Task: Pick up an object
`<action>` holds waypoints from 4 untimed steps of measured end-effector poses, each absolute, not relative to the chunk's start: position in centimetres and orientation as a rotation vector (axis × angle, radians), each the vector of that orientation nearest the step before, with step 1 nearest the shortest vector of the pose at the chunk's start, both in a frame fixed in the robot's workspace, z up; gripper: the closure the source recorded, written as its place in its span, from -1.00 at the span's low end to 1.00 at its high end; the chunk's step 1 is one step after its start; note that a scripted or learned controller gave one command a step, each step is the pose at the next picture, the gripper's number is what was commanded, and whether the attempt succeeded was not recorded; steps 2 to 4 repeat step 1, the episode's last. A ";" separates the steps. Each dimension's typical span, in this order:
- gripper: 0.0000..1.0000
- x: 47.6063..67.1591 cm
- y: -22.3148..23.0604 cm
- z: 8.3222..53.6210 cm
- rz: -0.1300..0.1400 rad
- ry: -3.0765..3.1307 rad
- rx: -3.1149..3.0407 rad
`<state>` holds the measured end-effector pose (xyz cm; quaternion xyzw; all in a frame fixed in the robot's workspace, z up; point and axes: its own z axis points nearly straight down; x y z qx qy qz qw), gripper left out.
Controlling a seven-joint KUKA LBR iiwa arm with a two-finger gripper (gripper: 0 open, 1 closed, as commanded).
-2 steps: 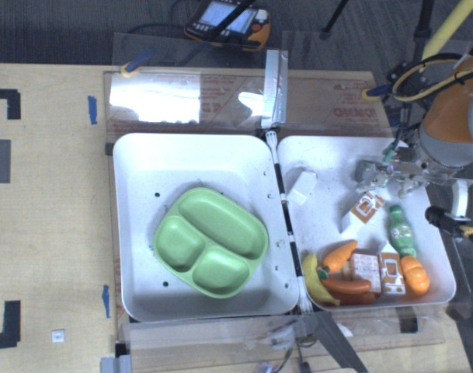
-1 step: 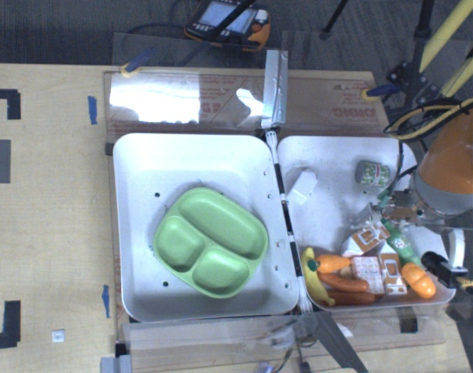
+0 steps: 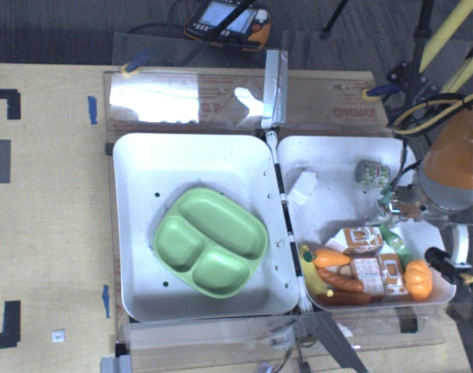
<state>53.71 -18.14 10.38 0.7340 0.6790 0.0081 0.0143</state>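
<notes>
Watching the gripper (image 3: 391, 203) hovering over the right bin (image 3: 329, 158), I am judging this the approach step, its finger state unclear, the toy food (image 3: 366, 269) piled in the near corner, needing a descent.

A green divided tray (image 3: 210, 242) lay alone in the left bin (image 3: 135, 162). The right bin (image 3: 329, 158) held a small jar (image 3: 371, 172), boxes (image 3: 373, 271), a carrot (image 3: 332, 258) and an orange fruit (image 3: 419, 279), with the gripper (image 3: 393, 205) low just above them.
</notes>
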 end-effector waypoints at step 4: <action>1.00 59.1 -13.0 21.0 0.001 2.199 2.243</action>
